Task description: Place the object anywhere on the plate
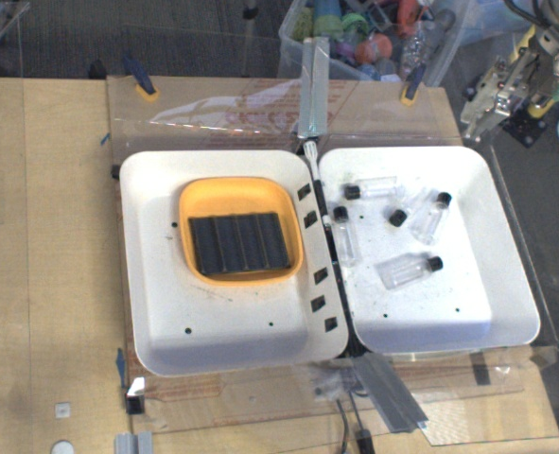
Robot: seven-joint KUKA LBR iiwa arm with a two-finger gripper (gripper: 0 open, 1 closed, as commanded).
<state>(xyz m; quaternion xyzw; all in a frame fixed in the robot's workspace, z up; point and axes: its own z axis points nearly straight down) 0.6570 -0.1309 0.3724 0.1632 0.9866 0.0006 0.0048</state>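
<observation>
An orange plate (190,206) lies in the left bin (151,291), and a black ridged slab (239,242) rests flat on it. Several clear vials with black caps lie scattered in the right bin (468,301), among them one (409,270) near the middle and one (434,213) further back. My gripper (488,93) hangs beyond the right bin's far right corner, above the bench and away from the vials and the plate. Nothing shows between its fingers.
A clear tub of colourful toys (378,12) stands behind the bins. A metal divider strip (313,93) runs from the back down to the seam between the bins. Blue clamps (143,81) hold a plastic sheet at the back.
</observation>
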